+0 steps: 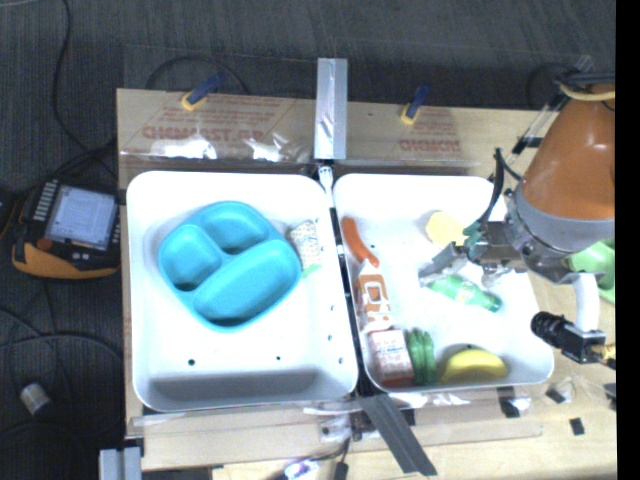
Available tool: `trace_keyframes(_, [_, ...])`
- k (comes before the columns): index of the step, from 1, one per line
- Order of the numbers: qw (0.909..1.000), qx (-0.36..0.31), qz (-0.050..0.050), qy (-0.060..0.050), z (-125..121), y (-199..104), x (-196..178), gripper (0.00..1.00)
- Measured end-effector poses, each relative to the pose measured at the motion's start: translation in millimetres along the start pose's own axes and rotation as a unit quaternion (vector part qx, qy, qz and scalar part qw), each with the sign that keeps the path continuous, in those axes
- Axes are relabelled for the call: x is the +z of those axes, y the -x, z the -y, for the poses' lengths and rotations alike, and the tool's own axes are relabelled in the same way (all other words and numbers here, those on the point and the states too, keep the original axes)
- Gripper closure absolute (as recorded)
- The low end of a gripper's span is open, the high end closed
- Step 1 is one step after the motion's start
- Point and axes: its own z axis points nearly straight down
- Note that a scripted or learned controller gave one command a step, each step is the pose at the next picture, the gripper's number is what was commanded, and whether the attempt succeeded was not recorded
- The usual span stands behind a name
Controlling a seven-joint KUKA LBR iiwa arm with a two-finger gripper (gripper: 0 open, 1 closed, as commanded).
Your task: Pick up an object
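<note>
Tool low over the green bottle, probably lining up a grab; grip state unclear, cannot tell.

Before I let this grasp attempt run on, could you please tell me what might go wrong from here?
The end effector sits low over the clear green plastic bottle, which lies on its side; being round, it may roll or slip away. The pale yellow round object lies close by and might get nudged. The bottle is also translucent against the right white bin, so the aim may be off.
</note>
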Motion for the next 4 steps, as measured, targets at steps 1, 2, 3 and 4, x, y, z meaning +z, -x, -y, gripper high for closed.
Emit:
trace_keyframes(1, [0.9995,0.031,0.000,0.000,-33,41,51,0.00])
trace_keyframes(2, [0.9977,0.068,0.000,0.000,-27,64,150,0.00])
trace_keyframes(3, [0.9977,0.068,-0.001,-0.001,-27,63,142,1.00])
trace_keyframes(4, [0.9981,0.061,0.002,0.000,-93,14,-8,1.00])
